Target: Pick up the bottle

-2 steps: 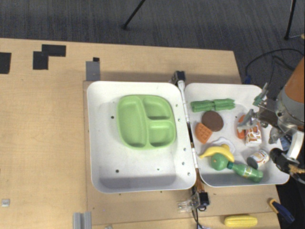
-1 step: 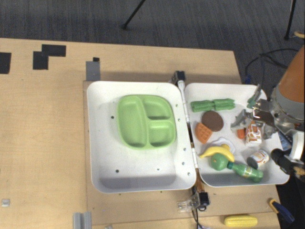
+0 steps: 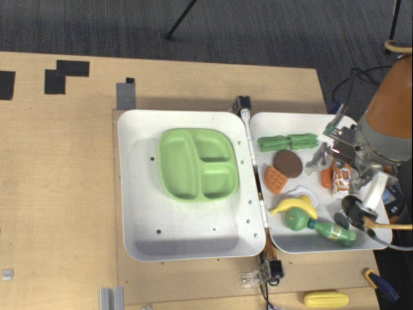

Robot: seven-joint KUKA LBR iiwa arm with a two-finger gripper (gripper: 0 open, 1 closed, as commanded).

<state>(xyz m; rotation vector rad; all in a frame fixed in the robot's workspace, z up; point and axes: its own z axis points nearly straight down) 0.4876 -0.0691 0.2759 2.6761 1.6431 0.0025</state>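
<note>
bottle (image 3: 333,231) flat, R bin front | arm (image 3: 387,118) over R bin's right side

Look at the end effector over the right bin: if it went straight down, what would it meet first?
Probably the orange-and-white packet lying beneath the end effector, though depth is unclear from this slant. The bottle lies nearer the front edge of the bin, off that line.

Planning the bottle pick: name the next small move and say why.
Probably shift the gripper toward the near edge of the right bin, over the green bottle. The bottle lies on its side beside the banana, apart from the gripper.
</note>
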